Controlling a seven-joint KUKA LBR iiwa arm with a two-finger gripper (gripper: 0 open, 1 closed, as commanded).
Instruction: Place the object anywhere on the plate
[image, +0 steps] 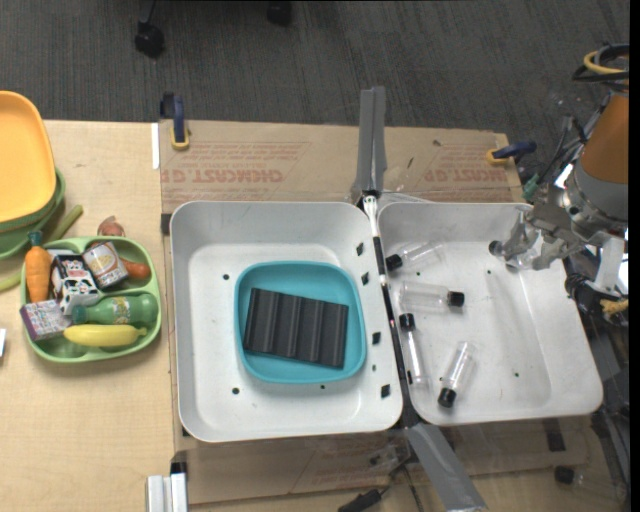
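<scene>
A teal plate (255, 282) lies in the middle of the left bin (200, 300). A black ridged slab (297, 325) lies flat on that plate and covers most of its floor. Several clear vials with black caps lie loose in the right bin (530, 350): one (412, 257) near the back left, one (432, 297) in the middle, one (454, 372) near the front. My gripper (515, 248) hangs over the back right part of the right bin, far from the plate. Its tip is small and blurred against the white bin.
A green divided tray (148, 330) of toy food sits on the bench at the left, with yellow dishes (22, 160) stacked behind it. Clamps (178, 128) hold the cardboard at the back. A raised rim (378, 280) separates the two bins.
</scene>
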